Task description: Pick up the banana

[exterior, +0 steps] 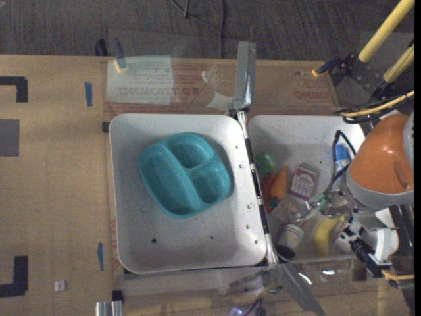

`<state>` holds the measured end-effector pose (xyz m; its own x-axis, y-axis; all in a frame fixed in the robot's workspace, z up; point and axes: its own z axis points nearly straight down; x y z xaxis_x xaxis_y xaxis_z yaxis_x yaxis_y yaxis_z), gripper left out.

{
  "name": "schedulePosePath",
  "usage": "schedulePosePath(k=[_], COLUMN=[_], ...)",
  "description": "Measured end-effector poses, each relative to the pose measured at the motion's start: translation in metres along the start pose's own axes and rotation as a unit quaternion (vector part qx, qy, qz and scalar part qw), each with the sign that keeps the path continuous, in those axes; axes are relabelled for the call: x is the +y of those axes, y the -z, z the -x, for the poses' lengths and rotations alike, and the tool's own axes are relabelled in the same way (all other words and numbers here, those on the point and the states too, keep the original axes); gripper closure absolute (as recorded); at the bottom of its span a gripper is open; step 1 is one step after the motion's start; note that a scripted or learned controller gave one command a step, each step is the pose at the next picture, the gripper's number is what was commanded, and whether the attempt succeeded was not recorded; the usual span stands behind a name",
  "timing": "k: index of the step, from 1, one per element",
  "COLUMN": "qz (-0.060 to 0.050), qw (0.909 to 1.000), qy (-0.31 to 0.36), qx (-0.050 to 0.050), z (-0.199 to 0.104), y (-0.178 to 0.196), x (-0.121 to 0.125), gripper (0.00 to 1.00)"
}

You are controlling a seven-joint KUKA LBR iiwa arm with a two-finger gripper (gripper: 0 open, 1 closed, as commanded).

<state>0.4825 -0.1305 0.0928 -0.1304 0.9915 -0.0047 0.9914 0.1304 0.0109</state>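
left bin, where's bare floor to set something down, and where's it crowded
The left bin has bare floor all around the teal divided plate, widest along its near edge. The right bin is bare only at its far strip; the banana, carrot and packets crowd the rest.

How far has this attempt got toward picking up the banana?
Done: the arm's orange band hangs over the right bin, close to the banana. In hand: nothing visibly; the banana lies in the bin among the clutter near the gripper. Left: grasping it and lifting it out.
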Motion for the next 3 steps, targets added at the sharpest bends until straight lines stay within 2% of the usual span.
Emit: schedulePosePath(k=[1, 2, 3], qz=[0.003, 0.003, 0.001], qw=[1.0000, 1.0000, 1.0000], qy=[-0.002, -0.002, -0.007], qx=[0.001, 0.001, 0.005], z=[0.000, 0.001, 0.001], y=[0.011, 0.011, -0.001], x=[0.002, 0.001, 0.002], gripper=[1.00, 0.00, 0.00])
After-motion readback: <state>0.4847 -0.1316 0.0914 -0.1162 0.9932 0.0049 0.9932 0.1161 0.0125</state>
